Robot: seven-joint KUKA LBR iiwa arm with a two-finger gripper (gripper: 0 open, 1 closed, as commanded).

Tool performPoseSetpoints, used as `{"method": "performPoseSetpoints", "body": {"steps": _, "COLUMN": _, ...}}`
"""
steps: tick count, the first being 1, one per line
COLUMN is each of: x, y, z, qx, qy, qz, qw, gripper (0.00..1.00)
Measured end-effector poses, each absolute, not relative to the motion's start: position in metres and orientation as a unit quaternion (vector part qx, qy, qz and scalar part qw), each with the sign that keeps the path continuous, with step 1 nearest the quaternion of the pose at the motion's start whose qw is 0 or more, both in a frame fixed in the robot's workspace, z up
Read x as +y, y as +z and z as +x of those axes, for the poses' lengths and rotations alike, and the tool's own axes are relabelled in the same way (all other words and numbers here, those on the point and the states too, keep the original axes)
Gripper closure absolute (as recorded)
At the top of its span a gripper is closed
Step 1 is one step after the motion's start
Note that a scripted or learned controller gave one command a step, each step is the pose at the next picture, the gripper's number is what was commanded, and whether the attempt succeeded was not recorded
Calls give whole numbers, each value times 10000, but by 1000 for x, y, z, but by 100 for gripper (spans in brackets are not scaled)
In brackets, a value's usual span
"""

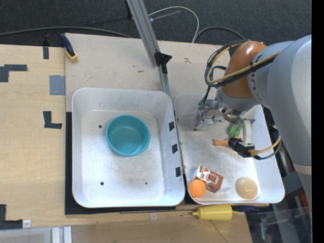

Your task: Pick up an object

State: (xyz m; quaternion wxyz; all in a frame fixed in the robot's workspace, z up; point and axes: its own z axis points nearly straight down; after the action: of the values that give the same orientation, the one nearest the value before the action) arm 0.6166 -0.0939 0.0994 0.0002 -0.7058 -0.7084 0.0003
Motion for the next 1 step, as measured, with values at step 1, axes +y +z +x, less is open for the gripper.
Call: {"method": "performPoseSetpoints", "body": {"steps": 1, "x": -100, "y": 157, "z": 610, "qx": -7071, "qy": -9, "qz": -7071, "qw": -14, "gripper": 100}}
